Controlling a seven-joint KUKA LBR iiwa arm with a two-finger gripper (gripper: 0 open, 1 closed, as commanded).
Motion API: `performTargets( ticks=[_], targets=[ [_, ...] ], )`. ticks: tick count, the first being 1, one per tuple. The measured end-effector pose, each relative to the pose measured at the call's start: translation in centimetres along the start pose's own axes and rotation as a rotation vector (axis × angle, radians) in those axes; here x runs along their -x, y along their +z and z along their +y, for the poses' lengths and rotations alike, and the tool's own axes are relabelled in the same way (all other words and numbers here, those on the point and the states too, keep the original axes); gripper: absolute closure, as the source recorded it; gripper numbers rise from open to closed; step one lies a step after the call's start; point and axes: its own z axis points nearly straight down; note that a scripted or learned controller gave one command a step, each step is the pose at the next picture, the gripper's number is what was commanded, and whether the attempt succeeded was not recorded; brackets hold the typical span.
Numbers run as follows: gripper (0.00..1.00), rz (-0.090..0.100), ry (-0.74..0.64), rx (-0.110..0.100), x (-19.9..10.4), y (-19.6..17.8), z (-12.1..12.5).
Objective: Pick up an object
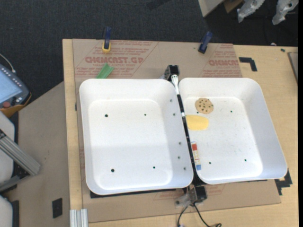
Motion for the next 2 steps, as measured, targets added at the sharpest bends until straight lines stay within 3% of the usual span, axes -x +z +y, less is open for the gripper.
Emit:
performTargets(
  ticks=[2],
  targets=[
    [0.0,0.006,-0.019,0.005,-18.5,0.1,3.2]
  ],
)
